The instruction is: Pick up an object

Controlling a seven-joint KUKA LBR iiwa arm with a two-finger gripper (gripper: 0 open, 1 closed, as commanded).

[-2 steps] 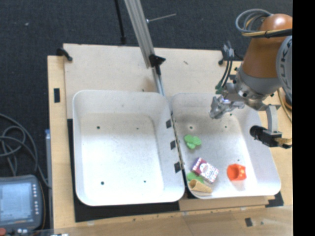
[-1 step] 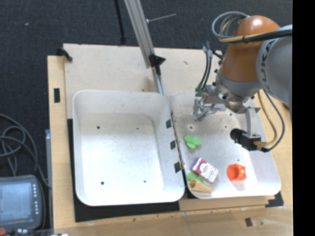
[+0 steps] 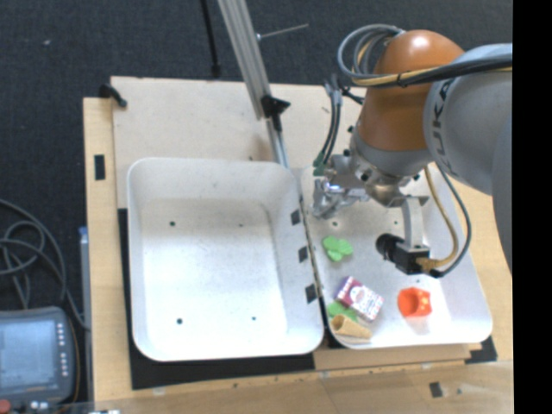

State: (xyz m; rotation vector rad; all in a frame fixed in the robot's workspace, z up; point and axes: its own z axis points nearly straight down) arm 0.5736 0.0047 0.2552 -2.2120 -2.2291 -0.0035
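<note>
The gripper (image 3: 329, 198) hangs under the orange wrist over the back left part of the right bin (image 3: 466, 304), close to the wall between the two bins. Below it lies a green object (image 3: 337, 248), apart from the fingertips. Toward the front of that bin sit a pink and white box (image 3: 359, 297), a tan cone-like piece (image 3: 351, 325) and an orange object (image 3: 415, 302). I see nothing between the fingers.
The left bin (image 3: 172, 231) lies beside the right one. A slanted metal pole (image 3: 250, 67) rises from behind the bins. A black fitting with cables (image 3: 404, 253) hangs off the arm over the right bin. A screen (image 3: 34, 356) sits at the bottom left.
</note>
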